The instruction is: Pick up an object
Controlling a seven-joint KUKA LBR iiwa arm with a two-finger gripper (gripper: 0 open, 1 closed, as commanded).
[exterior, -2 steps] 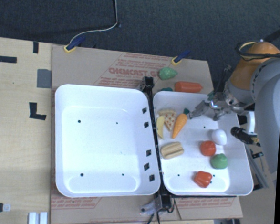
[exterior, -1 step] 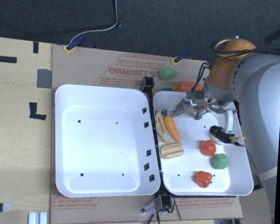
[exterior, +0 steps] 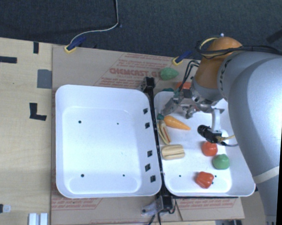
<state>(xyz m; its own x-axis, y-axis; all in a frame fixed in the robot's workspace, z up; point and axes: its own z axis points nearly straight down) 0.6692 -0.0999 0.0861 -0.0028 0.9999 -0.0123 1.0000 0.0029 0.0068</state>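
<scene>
The end effector (exterior: 182, 107) is hanging low over the far part of the right bin (exterior: 237, 188), just above the carrot (exterior: 177, 122); its fingers are standing apart, clamped on nothing. In this bin a bread roll (exterior: 172, 151), a tomato (exterior: 209, 149), a green ball (exterior: 221, 162) and a red pepper (exterior: 204, 179) are also lying. The left bin (exterior: 65, 99) is sitting beside it on the counter (exterior: 14, 139).
</scene>
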